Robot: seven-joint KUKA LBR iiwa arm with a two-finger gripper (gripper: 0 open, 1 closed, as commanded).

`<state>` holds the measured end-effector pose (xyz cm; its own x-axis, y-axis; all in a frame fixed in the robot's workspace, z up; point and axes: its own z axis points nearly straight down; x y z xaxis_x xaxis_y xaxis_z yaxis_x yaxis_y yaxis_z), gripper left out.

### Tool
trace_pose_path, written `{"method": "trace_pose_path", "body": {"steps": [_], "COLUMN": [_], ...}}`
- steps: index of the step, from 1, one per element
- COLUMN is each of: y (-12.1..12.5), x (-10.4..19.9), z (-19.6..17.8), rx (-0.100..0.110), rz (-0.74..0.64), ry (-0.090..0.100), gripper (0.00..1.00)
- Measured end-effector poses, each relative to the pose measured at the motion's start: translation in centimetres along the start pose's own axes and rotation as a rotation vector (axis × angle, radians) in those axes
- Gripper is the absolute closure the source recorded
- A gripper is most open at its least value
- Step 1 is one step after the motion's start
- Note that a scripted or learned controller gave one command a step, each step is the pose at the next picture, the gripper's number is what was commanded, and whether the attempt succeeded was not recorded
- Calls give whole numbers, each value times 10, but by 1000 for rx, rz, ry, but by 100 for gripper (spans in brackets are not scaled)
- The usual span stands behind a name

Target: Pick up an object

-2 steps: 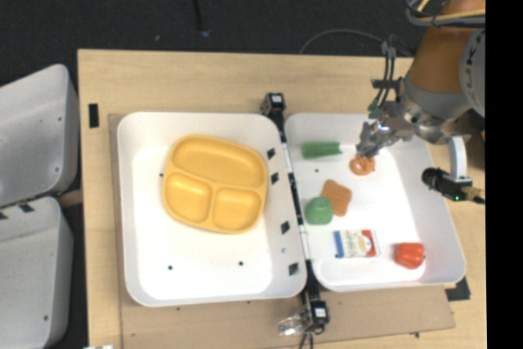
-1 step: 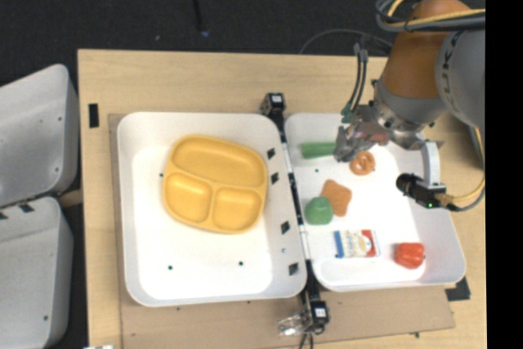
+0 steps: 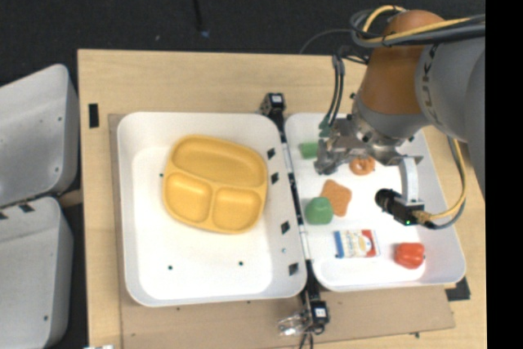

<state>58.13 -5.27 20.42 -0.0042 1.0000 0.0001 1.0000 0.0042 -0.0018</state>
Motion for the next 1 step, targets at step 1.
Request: {"method": "trace_pose_path", "body": {"steps": [1], "y": [-21], "x": [56], "z": [-5], "rx": [0], "rz": [-2], "ry": [2], "gripper": [100]}}
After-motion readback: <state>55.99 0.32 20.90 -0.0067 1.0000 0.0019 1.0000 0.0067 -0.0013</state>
